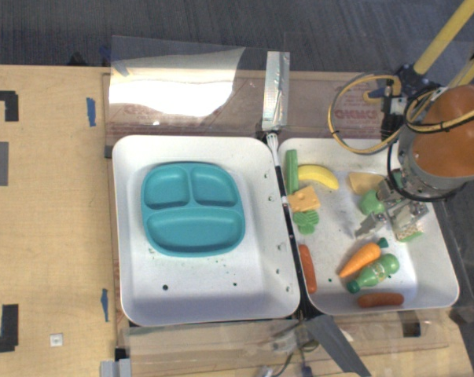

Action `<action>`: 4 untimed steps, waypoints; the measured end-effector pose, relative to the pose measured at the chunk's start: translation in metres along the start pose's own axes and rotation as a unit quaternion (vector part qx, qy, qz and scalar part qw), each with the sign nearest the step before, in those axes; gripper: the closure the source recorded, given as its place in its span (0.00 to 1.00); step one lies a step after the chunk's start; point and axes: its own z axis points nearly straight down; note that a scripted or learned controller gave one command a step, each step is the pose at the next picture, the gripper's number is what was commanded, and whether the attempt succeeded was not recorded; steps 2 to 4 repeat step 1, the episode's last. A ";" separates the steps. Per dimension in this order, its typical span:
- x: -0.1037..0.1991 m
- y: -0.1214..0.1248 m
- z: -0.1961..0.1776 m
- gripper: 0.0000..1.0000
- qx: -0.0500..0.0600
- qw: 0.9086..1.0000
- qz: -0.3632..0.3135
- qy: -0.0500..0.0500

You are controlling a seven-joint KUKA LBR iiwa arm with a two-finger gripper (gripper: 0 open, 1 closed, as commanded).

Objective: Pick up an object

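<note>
nothing is seen lifted yet: the gripper (394, 214) is lowered at three o'clock in the right bin (449, 285), near the carrot (359, 259), its state not discernible.

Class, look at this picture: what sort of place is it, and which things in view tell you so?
Probably a robotics lab test bench, not a kitchen: a robot arm with loose cables reaches over two white bins, the food is toys such as a carrot, and the bench carries tape marks.
</note>
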 end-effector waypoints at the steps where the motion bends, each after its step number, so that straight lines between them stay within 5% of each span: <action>1: -0.059 -0.030 0.012 0.00 -0.002 0.999 -0.034 0.003; 4: -0.059 -0.030 0.012 0.00 -0.002 0.999 -0.034 0.003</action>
